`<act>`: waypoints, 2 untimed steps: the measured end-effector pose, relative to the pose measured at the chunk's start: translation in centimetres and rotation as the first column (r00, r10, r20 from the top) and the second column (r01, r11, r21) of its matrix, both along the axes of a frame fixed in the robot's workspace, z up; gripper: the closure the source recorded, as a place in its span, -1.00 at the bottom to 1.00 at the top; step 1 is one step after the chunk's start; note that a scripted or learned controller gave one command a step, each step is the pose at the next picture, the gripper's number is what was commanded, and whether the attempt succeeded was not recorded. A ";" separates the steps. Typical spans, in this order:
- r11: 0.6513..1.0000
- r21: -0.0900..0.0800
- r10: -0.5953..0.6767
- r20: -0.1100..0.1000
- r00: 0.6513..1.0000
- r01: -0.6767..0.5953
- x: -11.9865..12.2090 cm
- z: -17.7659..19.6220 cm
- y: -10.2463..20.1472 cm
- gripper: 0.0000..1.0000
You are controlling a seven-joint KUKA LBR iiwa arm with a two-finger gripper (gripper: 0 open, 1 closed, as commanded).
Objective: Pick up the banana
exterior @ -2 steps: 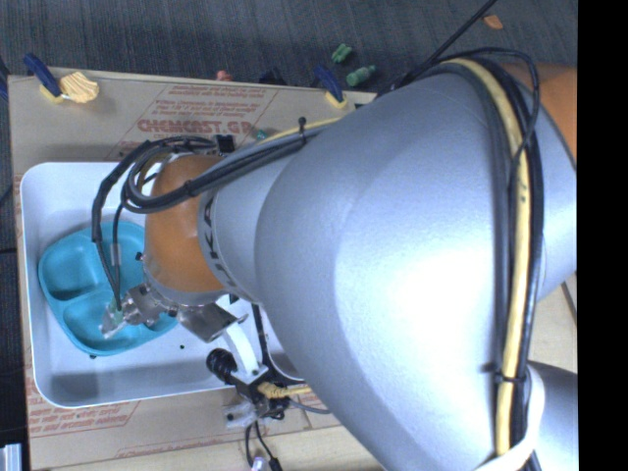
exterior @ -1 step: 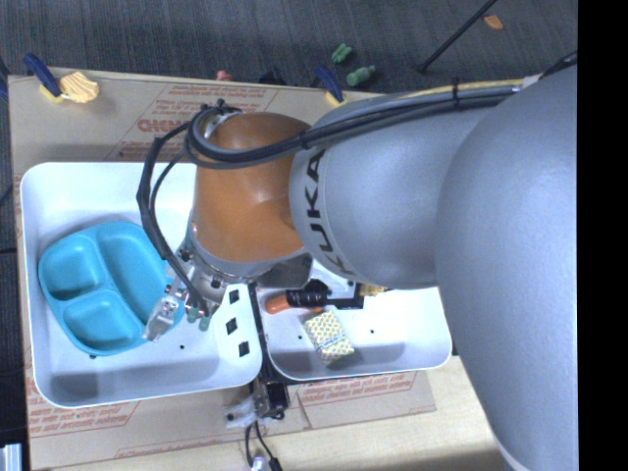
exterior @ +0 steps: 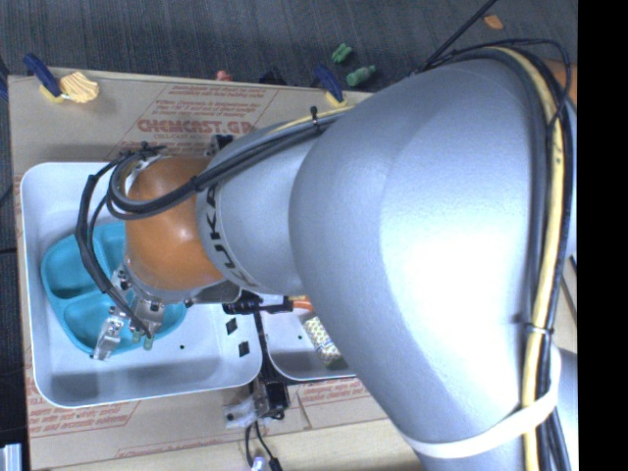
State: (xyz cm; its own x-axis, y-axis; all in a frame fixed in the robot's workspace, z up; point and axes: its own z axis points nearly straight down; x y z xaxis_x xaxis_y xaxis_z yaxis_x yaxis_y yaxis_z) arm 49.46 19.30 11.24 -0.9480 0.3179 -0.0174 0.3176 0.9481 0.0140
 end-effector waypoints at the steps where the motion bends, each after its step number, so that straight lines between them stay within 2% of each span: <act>1: 1.000 0.000 0.000 0.000 1.000 0.000 0.0 0.0 0.0 -1.00; 2: 1.000 0.000 0.000 0.000 1.000 0.000 0.0 0.0 0.0 -1.00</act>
